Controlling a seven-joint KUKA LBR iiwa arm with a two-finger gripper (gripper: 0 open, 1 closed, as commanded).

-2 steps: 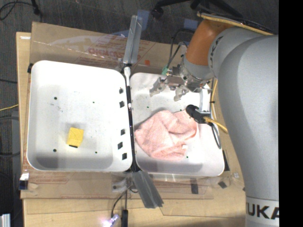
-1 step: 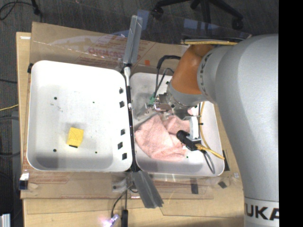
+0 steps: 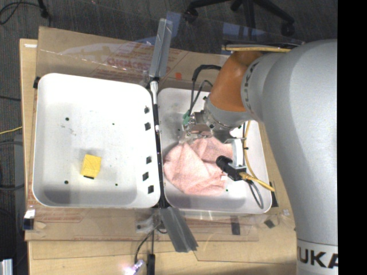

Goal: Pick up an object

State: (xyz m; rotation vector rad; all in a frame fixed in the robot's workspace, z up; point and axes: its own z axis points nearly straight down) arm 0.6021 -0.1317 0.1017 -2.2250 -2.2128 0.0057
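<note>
Left bin (image 3: 51, 90) holds 1 yellow sponge (image 3: 91, 165); right bin (image 3: 172, 99) holds a pink cloth (image 3: 192, 168). The gripper (image 3: 192, 128) hangs low over the cloth's upper edge.

A robotics lab or research office is indicated. A wooden bench topped with taped-down brown cardboard (image 3: 114, 53) is seen, on which two shallow white plastic bins (image 3: 49, 90) are fixed side by side. A large grey industrial arm with an orange band (image 3: 232, 87), lettered KUKA at 5 o'clock, is mounted beside them. Dark grey carpet (image 3: 86, 4) is laid beneath, with what appears to be a black office-chair base (image 3: 246, 4) at 1 o'clock and loose cables at 9 o'clock.
</note>
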